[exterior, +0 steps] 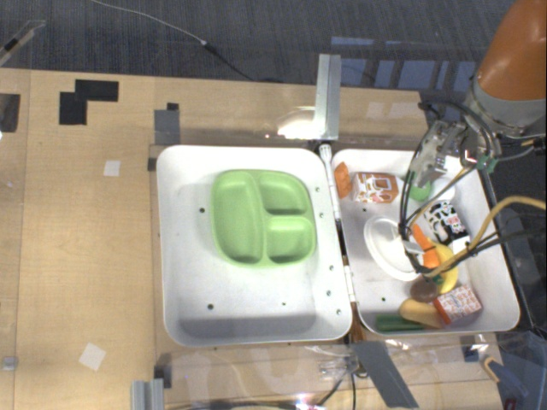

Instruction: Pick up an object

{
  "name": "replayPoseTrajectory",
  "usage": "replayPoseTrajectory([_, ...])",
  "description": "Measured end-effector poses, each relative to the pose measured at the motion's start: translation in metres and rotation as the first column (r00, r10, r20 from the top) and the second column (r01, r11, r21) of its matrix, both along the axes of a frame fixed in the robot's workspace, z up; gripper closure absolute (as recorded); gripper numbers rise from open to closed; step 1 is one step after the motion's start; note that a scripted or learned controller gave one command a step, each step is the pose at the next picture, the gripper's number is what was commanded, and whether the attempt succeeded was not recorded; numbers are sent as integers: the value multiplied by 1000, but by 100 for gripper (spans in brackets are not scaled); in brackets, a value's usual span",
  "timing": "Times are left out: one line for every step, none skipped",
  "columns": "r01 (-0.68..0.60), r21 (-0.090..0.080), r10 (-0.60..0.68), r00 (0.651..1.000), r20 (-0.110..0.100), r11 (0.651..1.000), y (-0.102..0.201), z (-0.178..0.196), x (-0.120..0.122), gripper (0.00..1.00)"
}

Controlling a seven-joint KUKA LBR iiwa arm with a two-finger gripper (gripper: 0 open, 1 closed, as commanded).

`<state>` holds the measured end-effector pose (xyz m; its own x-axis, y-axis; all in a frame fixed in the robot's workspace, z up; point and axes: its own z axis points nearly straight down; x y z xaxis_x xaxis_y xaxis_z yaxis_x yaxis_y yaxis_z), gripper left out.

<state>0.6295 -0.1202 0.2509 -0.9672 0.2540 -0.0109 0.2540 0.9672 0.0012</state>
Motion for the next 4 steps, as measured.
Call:
replayPoseTrajectory([-88,-2,88,996,0,996,-50,36,21,100])
replayPoseTrajectory([-266,-3,266,964,-2,964,-84,66,28,100])
replayPoseTrajectory([-634,-1,634,773,-8,773,-86,9,-76,100])
replayPoseTrajectory([-720,-3,720,694,-4,694,-82,30,42,100])
